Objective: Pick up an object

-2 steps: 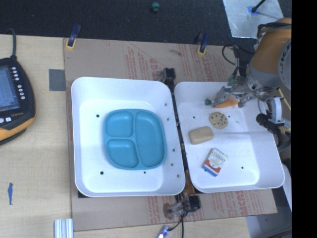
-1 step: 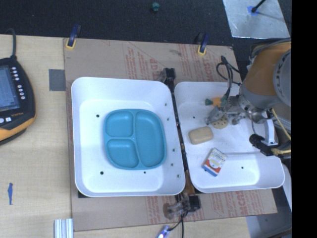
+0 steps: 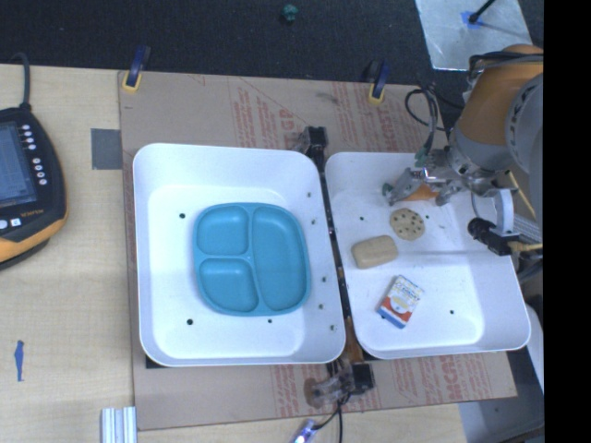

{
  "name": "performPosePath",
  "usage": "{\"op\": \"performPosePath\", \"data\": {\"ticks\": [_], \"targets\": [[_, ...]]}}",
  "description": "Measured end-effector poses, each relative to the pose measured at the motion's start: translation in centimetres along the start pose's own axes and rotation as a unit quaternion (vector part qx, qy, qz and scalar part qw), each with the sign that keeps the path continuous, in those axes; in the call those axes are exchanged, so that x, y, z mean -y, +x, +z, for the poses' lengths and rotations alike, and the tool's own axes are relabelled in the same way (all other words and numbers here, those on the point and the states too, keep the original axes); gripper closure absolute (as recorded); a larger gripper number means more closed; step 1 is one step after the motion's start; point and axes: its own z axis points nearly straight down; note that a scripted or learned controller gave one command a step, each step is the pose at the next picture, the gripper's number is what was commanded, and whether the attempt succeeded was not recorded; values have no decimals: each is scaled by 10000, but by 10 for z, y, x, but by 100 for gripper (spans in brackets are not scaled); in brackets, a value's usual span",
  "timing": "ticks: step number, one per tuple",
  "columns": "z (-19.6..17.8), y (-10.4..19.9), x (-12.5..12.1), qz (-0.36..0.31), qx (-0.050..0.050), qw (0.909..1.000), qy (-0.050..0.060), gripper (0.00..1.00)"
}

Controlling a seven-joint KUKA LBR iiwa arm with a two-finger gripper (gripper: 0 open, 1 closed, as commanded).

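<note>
Cookie [image 3: 406,222] is what I want; it lies just below the gripper [image 3: 417,188] fingers, flat in the right bin [image 3: 480,330]. I cannot tell how wide the fingers are. I should drop straight down over it. Soap [image 3: 374,251] and a small box [image 3: 400,302] lie farther off.

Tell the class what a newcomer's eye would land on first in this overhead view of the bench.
The blue divided plate stands out first, lying in the middle of the left white bin. Next comes the grey and orange arm reaching in at the right, its tool low at the far end of the right bin. Near it lie a cookie, a tan block and a small carton.
</note>
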Motion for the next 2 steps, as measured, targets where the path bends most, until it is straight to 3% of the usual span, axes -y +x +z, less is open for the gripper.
{"op": "performPosePath", "data": {"ticks": [1,2], "targets": [[0,15,0,-1,-2,10000,7,0],[0,-1,0,8,3,10000,-10,0]]}}
